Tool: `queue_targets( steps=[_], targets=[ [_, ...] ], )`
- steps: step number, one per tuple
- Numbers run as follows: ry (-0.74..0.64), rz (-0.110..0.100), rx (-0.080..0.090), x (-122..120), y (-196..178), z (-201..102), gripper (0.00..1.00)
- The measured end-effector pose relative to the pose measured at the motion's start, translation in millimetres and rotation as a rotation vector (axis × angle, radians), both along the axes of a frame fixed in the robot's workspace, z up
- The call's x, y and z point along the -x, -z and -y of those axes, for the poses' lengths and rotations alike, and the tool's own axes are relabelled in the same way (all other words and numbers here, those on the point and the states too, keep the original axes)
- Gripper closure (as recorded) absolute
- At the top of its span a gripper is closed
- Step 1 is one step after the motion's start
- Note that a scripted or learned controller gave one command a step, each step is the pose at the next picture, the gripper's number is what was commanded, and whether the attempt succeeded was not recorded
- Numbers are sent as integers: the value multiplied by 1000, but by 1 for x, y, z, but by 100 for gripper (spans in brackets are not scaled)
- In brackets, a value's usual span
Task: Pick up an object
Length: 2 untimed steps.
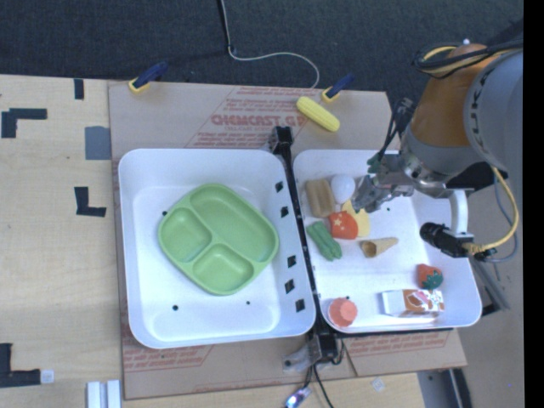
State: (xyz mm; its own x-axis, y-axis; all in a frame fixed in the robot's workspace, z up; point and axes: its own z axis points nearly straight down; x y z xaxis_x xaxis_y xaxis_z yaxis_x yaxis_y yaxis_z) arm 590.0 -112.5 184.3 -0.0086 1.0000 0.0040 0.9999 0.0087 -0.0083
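Note:
The right bin (450, 317) holds several toy foods: a tan bread slice (319, 197), a white egg (342, 186), a red piece (342, 225) against a yellow wedge (363, 222), a green pod (325, 240), an ice-cream cone (379, 246), a strawberry (429, 276), a small carton (411, 302) and an orange cup (342, 312). My gripper (367, 196) hangs low over the bin's upper middle, just right of the egg and above the yellow wedge. The wrist hides its fingertips.
The left bin (140, 228) carries a green divided plate (218, 238). A yellow corn cob (318, 114) lies on the cardboard behind the bins. A black divider (293, 228) runs between the bins. Cables hang off the arm at the right.

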Motion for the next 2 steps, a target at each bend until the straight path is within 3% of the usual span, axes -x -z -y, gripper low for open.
queue_targets(
  steps=[2],
  targets=[
    [-2, -1, -2, 0, -19, -2, 100]
  ],
)
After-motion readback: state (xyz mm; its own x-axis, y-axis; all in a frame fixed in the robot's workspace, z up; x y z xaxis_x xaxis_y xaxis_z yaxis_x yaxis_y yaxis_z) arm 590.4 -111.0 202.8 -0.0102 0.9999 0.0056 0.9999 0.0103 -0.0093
